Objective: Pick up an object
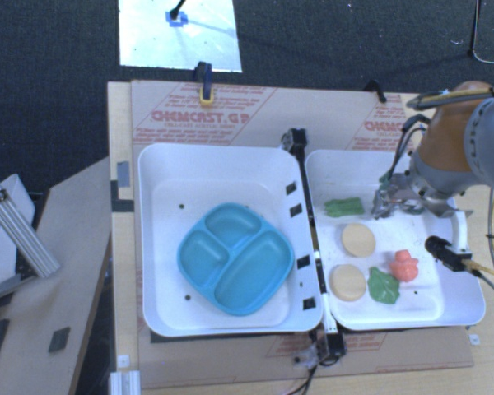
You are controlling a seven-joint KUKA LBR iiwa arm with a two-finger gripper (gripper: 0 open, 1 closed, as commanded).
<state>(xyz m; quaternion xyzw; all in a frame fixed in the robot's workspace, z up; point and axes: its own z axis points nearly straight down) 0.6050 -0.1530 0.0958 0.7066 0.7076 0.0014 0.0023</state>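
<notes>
Hand [384,206] just right of green piece [343,207] in right bin [461,303].

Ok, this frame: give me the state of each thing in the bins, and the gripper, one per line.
Blue tray: flat in left bin, nothing in its compartments.
Green strip: lying in right bin, beside gripper.
Upper disc: flat, untouched.
Lower disc: flat, touching green lump.
Green lump: resting against red piece.
Red piece: resting, untouched.
Gripper: low over right bin, holding nothing visible.
</notes>
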